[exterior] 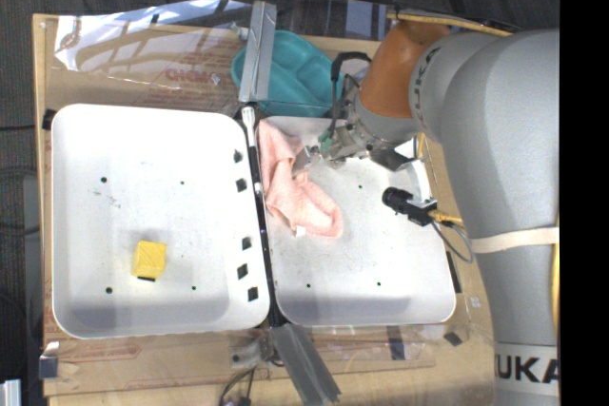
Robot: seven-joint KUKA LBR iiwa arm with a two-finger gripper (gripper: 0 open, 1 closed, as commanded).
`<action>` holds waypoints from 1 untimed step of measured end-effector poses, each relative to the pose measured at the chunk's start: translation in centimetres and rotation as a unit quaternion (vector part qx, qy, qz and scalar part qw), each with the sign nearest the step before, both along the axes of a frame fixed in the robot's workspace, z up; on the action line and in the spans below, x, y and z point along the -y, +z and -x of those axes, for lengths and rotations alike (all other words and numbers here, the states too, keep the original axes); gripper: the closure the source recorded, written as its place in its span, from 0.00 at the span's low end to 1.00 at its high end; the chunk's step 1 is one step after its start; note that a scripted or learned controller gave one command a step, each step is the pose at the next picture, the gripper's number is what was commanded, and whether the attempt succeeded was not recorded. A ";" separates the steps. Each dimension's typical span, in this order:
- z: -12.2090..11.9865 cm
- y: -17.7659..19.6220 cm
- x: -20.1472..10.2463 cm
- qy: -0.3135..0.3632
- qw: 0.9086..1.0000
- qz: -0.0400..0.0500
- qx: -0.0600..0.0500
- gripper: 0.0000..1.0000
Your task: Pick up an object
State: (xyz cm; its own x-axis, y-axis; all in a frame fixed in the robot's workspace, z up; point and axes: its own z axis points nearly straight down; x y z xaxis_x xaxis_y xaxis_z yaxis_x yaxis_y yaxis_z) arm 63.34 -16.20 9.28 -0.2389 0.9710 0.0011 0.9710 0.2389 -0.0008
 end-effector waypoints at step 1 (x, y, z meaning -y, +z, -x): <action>-1.9 10.0 -7.4 0.120 0.993 0.001 0.001 0.00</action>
